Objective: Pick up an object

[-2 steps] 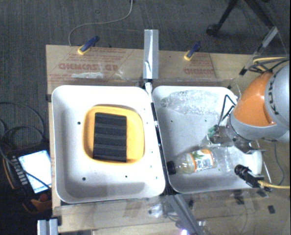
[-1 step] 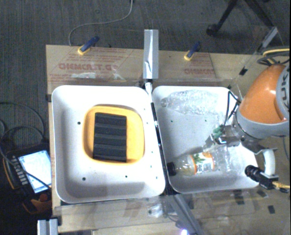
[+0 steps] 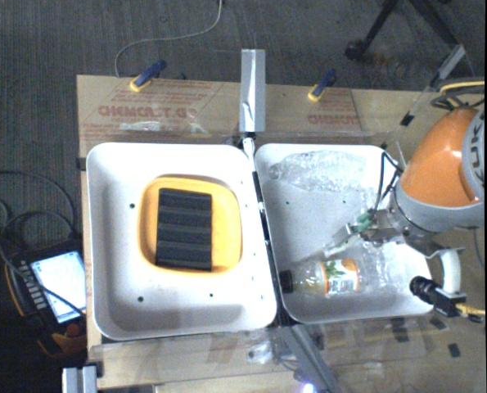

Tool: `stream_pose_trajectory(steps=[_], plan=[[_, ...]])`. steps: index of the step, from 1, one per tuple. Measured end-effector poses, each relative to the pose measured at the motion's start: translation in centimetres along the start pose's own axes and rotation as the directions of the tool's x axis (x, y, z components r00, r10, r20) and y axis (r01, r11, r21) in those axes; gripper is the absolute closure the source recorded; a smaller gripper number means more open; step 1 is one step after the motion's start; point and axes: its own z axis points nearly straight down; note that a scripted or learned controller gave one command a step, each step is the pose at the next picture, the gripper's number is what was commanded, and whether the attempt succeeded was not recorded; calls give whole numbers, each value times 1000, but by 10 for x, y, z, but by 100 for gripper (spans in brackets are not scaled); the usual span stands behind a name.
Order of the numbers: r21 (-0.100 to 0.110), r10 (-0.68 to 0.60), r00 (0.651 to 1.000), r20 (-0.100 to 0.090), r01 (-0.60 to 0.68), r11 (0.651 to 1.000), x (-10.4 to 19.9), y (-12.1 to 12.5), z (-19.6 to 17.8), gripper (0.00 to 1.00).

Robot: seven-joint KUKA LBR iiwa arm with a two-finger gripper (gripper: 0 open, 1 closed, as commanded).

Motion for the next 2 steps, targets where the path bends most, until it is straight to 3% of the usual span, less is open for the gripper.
stream_pose_trajectory(steps=[1, 2], plan=[[-11, -144, 990, 2, 144, 989, -23, -6, 78, 0], [-16, -145, 989, 1, 145, 989, -22, -4, 67, 100]])
